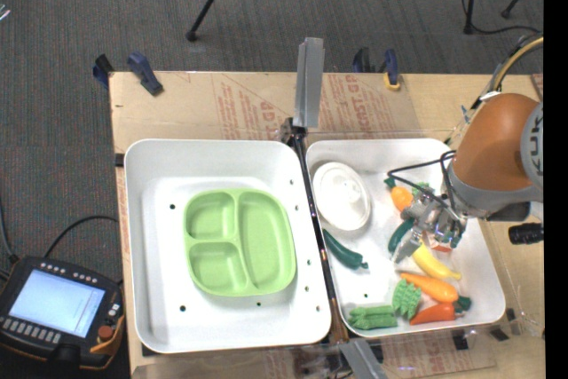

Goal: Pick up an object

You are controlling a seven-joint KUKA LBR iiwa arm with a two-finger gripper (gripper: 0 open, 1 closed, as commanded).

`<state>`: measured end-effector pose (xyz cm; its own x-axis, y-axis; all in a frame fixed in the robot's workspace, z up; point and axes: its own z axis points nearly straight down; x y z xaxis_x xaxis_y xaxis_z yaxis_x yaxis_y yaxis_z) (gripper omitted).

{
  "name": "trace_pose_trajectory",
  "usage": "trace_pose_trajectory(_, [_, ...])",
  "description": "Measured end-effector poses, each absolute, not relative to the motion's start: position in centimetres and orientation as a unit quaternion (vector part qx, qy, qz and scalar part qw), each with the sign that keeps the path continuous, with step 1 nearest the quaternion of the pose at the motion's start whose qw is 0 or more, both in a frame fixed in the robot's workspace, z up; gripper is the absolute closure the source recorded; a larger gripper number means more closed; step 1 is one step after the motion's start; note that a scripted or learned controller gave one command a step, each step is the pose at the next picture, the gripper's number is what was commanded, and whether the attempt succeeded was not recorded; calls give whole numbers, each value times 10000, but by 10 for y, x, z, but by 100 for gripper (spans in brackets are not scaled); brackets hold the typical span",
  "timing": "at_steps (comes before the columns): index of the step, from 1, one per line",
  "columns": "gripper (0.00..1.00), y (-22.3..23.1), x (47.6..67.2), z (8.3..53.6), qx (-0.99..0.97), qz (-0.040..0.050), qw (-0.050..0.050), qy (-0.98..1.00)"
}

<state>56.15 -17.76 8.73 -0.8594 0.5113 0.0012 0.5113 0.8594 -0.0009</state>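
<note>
Currently my jaws [432, 226] hang low in the right bin [355, 151], just above the yellow banana [434, 263]. Jaw opening: cannot tell; nothing visibly gripped. An orange carrot [429, 286] lies just nearer, a white bowl [342, 195] to the left.

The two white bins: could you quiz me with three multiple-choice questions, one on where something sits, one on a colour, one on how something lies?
1. Where is the divided plate?
A. Left bin
B. Right bin
C. On the floor

2. What colour is that plate?
A. Red
B. Light green
C. Blue

3. How does the white bowl lie?
A. Stacked on the plate
B. Held by the gripper
C. In the right bin, apart from the gripper

Answers:
1 A, the divided plate lies in the left bin.
2 B, it is pale green.
3 C, the white bowl sits at the right bin's left side, with the gripper further right.
</note>
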Motion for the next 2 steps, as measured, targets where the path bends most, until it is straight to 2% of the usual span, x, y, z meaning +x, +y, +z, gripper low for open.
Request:
trace_pose_trajectory(1, [0,-135,616,88,-2839,-12,-7,-9588])
trace_pose_trajectory(2, [0,-84,578,87,-3027,-2,9,-9531])
